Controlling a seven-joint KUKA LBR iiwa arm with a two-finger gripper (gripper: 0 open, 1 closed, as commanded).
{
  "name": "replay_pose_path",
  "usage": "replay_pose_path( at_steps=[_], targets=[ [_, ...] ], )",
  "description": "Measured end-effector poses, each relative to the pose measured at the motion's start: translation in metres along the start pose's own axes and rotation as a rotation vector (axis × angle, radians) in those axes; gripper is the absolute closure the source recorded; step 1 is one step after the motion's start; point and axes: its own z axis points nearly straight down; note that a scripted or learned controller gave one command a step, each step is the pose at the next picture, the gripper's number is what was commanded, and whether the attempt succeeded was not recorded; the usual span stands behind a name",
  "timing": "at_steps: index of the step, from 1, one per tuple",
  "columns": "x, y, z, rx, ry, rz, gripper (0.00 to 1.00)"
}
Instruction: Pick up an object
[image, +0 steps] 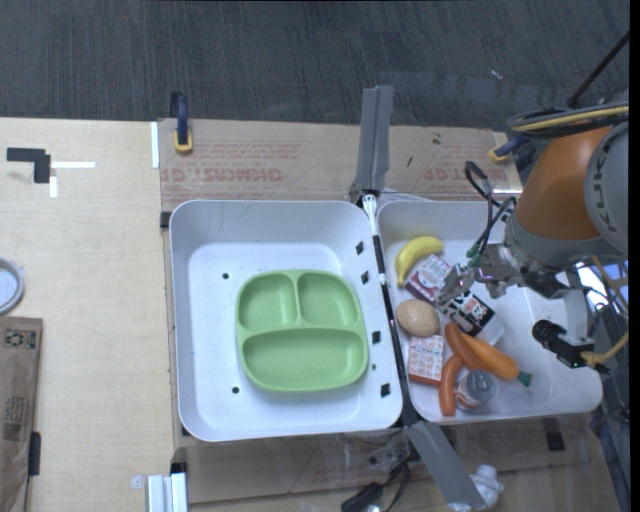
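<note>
The claw (468, 283) is hung low over the right bin (560, 400), where the toys are piled for picking. A small black-and-white packet (472, 312) lies just below it. Whether the claw is spread cannot be told.

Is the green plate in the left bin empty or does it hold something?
Empty. All three compartments of the green plate show bare green surface; the food lies in the right bin.

Both white bins (190, 330) look like smooth, slightly glossy plastic. Green plate (300, 332): matt plastic, evenly coloured. The banana (416, 255) and carrot (487, 353) have a shiny, toy-plastic sheen. Bench (80, 300) reads as pale matt wood; brown cardboard (270, 160) lies behind the bins.
</note>
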Motion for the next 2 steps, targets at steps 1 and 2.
replay_pose_path(
  at_steps=[1,2],
  targets=[
    [-0.0098,-0.0302,0.0388,-0.005,-0.002,-0.034,0.00],
    [-0.0108,-0.0294,0.0301,-0.004,-0.001,-0.031,1.00]
  ],
)
